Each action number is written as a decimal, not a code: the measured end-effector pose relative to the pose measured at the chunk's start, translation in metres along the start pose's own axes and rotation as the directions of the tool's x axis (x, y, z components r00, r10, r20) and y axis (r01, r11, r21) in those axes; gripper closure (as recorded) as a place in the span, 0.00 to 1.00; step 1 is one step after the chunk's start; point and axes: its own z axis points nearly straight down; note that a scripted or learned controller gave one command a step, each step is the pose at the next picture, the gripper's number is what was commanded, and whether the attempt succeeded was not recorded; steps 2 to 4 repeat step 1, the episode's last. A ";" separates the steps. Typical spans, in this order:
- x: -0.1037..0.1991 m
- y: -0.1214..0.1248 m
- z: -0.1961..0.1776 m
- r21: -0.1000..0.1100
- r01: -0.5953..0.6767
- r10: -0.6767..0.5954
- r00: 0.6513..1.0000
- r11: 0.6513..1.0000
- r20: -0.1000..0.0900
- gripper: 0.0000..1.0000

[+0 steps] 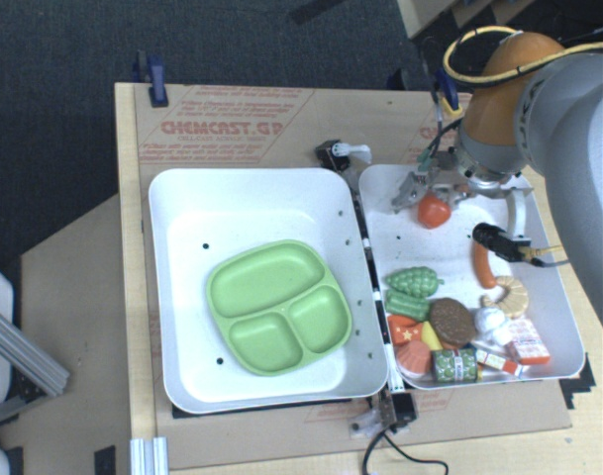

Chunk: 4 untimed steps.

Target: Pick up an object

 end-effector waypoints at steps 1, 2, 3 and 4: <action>-0.006 -0.001 -0.012 -0.002 -0.006 0.006 1.000 1.000 0.004 1.00; -0.006 -0.001 -0.012 -0.002 -0.006 0.006 1.000 1.000 0.004 1.00; -0.006 -0.001 -0.012 -0.002 -0.006 0.006 1.000 1.000 0.004 1.00; -0.006 -0.001 -0.012 -0.002 -0.006 0.006 1.000 1.000 0.004 1.00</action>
